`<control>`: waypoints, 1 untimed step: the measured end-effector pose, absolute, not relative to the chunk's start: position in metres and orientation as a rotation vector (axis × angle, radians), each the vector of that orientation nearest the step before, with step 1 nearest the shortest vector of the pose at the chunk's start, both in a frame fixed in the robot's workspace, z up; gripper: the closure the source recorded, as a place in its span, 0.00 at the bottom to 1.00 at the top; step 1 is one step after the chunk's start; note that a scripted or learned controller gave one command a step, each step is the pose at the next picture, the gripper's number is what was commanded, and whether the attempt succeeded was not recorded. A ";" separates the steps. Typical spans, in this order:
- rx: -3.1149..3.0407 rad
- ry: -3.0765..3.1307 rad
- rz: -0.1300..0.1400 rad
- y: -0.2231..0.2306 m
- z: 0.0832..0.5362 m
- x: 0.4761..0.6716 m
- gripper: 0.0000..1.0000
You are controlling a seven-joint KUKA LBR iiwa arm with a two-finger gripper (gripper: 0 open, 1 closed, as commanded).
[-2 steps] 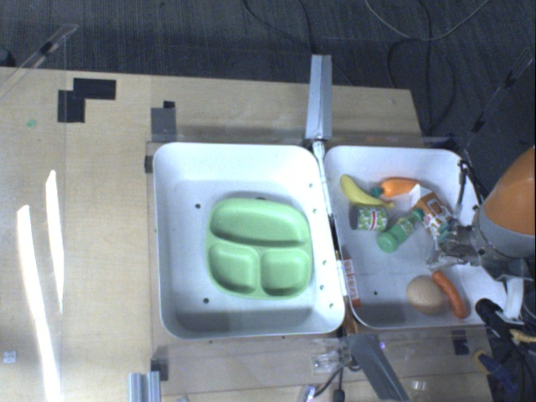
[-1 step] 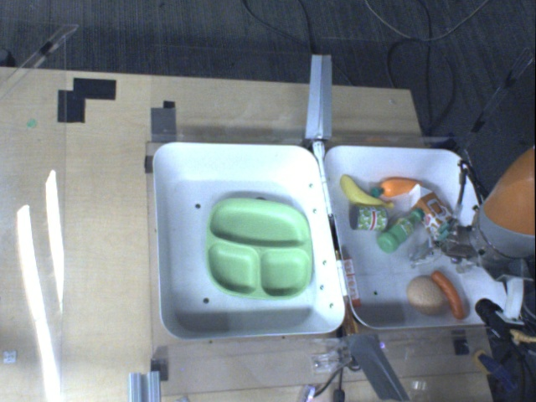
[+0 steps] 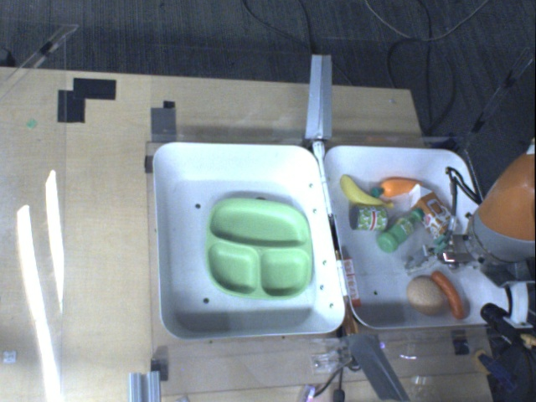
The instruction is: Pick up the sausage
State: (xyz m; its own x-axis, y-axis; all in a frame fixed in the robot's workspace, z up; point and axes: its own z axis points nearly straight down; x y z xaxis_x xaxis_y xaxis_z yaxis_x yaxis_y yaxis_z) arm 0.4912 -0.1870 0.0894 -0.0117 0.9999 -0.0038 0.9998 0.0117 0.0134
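Where it lies flat, sausage [image 3: 448, 294] runs diagonally, upper-left to lower-right.

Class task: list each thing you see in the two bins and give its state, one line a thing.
Green tray: flat in the left bin, compartments bare.
Banana: lying in the right bin.
Green bottle: on its side.
Small can: on its side.
Sausage: lying in the bin, against the potato.
Pincer: above the right bin, near the sausage.

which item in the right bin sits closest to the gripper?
The sausage, orange-red, lying just below the gripper; banana and green bottle sit farther left.
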 end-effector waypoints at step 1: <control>2.073 2.350 0.011 -0.204 0.089 0.505 0.00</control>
